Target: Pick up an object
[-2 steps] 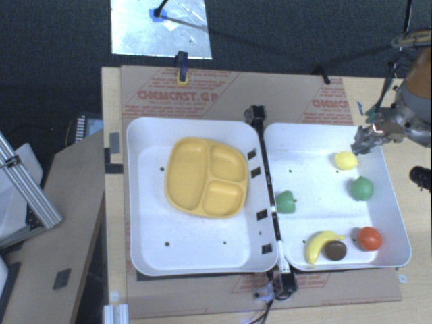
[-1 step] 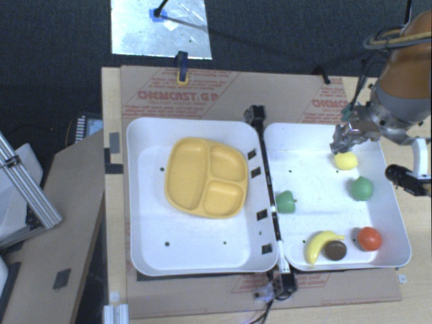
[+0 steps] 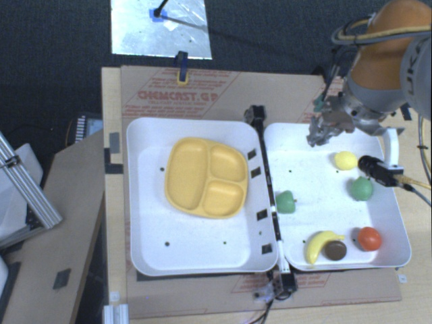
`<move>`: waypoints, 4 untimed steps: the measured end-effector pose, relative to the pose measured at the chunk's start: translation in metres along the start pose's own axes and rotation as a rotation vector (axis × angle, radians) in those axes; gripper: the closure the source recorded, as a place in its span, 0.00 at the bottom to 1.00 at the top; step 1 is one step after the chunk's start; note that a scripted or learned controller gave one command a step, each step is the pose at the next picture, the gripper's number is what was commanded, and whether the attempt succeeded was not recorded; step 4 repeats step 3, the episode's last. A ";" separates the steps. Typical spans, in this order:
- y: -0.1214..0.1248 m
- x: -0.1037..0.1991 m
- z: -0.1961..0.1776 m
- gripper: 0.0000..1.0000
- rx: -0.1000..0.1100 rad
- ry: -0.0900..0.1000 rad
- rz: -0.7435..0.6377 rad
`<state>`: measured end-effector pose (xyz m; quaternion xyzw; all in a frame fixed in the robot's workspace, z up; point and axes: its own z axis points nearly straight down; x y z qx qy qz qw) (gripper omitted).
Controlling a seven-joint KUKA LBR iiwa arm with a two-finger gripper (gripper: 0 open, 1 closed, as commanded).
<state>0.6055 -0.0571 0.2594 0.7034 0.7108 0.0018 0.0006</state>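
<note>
End effector (image 3: 319, 136) above right bin (image 3: 297, 181)

Only one piece of writing can be read from here: red block letters printed on the brown cardboard sheet (image 3: 202, 90) that lies under the two bins. It runs just beyond the far rim of the left white bin (image 3: 145, 130) and looks like "CHEMCAST", followed by two or three characters too blurred to make out, perhaps "GP". Fainter red lines of smaller print sit above it, too small to read.
</note>
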 end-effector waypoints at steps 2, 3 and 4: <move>0.017 0.114 0.021 1.00 0.003 0.001 0.000; 0.014 0.168 0.031 1.00 0.003 0.001 0.001; 0.014 0.168 0.031 1.00 0.003 0.001 0.001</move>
